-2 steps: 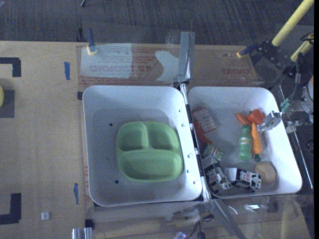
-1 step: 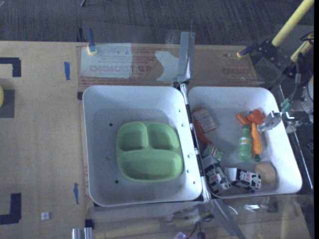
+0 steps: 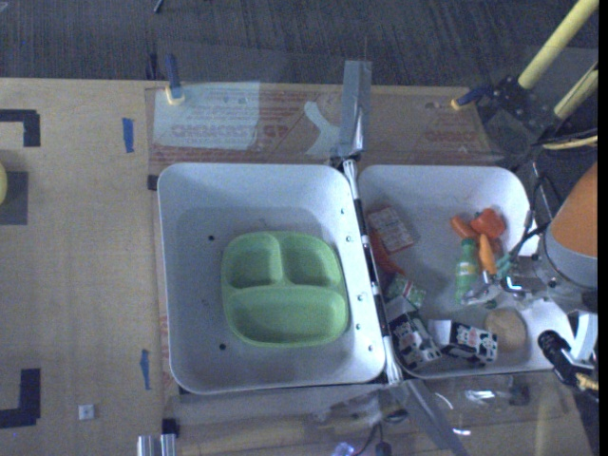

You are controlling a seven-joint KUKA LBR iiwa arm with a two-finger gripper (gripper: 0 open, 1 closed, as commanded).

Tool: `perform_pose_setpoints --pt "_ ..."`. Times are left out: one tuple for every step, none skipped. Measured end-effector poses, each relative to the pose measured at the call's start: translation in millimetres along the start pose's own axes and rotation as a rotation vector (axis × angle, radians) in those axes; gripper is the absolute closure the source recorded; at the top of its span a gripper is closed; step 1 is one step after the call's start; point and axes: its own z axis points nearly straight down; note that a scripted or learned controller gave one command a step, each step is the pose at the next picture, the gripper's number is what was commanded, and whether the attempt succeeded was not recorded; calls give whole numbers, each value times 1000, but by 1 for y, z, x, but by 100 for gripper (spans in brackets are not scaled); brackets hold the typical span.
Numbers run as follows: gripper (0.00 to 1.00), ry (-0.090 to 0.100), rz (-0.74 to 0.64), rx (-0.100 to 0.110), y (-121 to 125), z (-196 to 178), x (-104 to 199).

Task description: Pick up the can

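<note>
Item: grey arm with orange band [image 3: 581, 228] over the cluttered right-hand shallow white bin [image 3: 432, 180], can not yet lifted.

Detail: the two-finger gripper [image 3: 501, 279] hangs low at the bin's right side, wrist reaching in from the right, just beside a green plastic bottle [image 3: 465, 266] and orange plastic pieces [image 3: 481, 226]; whether it is open or closed I cannot make out. The can is hard to tell apart; my best guess is the tan round-ended object [image 3: 506, 329] by the near right corner, just below the gripper and touching a black-and-white carton [image 3: 472, 342]. Risks, as I judge them: closing where it hangs would catch the bottle instead, and crowding neighbours could jam or tip the can on descent. The green divided plastic tray [image 3: 282, 288] lies in the left bin, well apart.
</note>
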Motion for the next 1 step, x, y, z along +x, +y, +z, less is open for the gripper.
perform_pose_setpoints --pt "100 -1 2 -3 1 -9 -1"
